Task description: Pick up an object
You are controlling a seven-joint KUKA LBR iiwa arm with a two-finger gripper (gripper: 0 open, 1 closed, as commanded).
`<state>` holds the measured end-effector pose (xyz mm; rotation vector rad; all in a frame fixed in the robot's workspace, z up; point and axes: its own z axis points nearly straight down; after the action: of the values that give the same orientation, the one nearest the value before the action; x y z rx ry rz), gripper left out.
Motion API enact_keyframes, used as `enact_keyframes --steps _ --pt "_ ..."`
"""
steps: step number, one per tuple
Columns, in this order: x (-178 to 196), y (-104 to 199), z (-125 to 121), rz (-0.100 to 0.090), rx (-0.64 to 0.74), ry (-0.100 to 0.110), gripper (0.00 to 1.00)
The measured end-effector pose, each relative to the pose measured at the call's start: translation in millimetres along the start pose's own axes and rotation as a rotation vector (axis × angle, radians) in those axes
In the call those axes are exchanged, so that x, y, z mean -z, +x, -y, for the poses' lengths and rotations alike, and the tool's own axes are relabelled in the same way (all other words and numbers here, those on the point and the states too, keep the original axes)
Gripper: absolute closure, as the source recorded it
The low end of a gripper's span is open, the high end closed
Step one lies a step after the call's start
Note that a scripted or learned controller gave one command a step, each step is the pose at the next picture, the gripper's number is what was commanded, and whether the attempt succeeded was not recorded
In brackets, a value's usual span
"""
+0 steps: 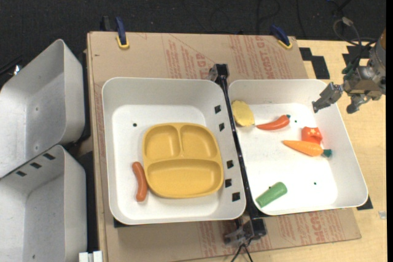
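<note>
The right bin (344, 193) holds a pale yellow round piece (243, 113), a red chili pepper (274, 123), a small red pepper (311, 134), an orange carrot (303, 148) and a green cucumber (271, 194). My gripper (342, 100) hangs at that bin's upper right corner, above its rim, with its two fingers spread apart and nothing between them. It is right of and above the red pepper and the carrot.
The left bin (116, 132) holds a yellow divided plate (182, 160) and a red-brown sausage (140, 181) beside it. A black divider (232, 150) runs between the bins. Two empty white bins (37, 132) stand off the bench at far left.
</note>
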<state>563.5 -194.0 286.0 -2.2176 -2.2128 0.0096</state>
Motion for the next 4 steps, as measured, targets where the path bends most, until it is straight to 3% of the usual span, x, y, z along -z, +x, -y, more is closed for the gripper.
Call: enact_keyframes --steps 1,2,4 --pt "6 1 -2 0.003 0.003 -0.011 0.00" --pt "-54 1 -11 0.001 0.002 -0.006 0.00" --pt "-161 10 -5 0.000 0.001 -0.004 0.00"
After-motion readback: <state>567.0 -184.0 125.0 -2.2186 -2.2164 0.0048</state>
